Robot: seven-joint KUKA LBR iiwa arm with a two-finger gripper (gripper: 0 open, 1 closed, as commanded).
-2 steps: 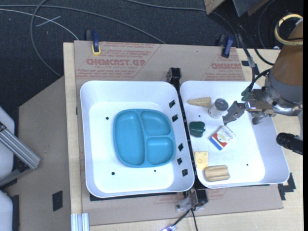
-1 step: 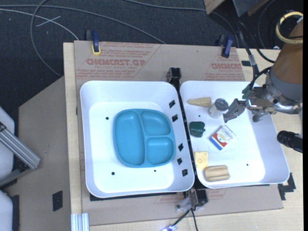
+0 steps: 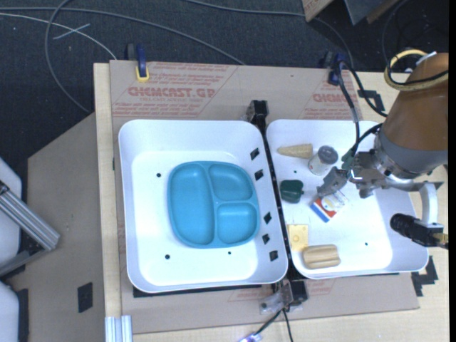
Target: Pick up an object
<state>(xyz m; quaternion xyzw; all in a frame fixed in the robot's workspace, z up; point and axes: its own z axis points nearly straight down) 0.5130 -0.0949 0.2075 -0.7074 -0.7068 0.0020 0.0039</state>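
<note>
Grey pincer (image 3: 333, 189) above red-blue-white packet (image 3: 325, 208), right bin (image 3: 377, 241)

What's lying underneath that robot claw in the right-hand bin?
Under the gripper lies a small white, red and blue packet on the right bin floor. Its upper part is covered by the gripper.

A robotics lab: loose cables (image 3: 71, 20) cross dark carpet beside the bench (image 3: 178, 84).

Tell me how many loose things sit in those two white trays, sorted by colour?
Blue: 1, divided plate
Tan: 2, cone-shaped piece, bread-like block
Green: 1, dark green lump
Yellow: 1, small square
Grey/clear: 1, small jar
Red, white and blue: 1, small packet
Total: 7
</note>
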